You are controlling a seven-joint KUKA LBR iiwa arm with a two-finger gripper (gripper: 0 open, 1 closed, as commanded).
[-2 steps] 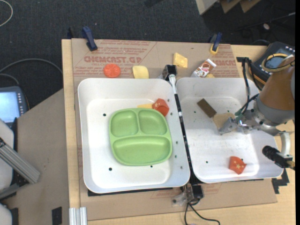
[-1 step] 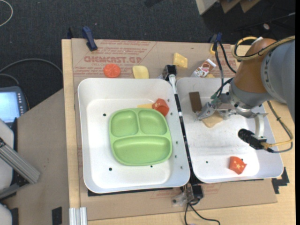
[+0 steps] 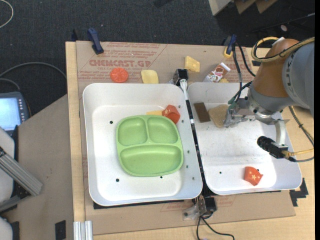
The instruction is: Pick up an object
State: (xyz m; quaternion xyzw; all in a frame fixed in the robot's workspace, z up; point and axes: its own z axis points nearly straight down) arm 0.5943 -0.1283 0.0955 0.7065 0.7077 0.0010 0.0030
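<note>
- Bench first, at its near edge: the right bin [image 3: 280, 184] holds a small red-orange object [image 3: 253, 176] close to its near rim, toward the near right corner, well apart from the gripper.
- In the left bin [image 3: 95, 149], a green divided plate [image 3: 149, 145] sits around the middle, with a second red piece [image 3: 171, 113] touching the plate's far right edge.
- Farther back in the right bin, the gripper [image 3: 231, 119] hangs low over the far left part of the floor, and whether it is spread or pressed together I cannot tell.
- Just to the gripper's left lies a tan piece [image 3: 218, 116], and beside that a dark brown block [image 3: 202, 112] with its long axis running near to far along the bin's left wall.
- Judged from this, the tan piece is the likeliest pick: it lies toward the left wall from the gripper, nearly touching, so only a short sideways shift is needed.
- On the bench's far edge rest loose yellow pieces [image 3: 192, 64].
</note>
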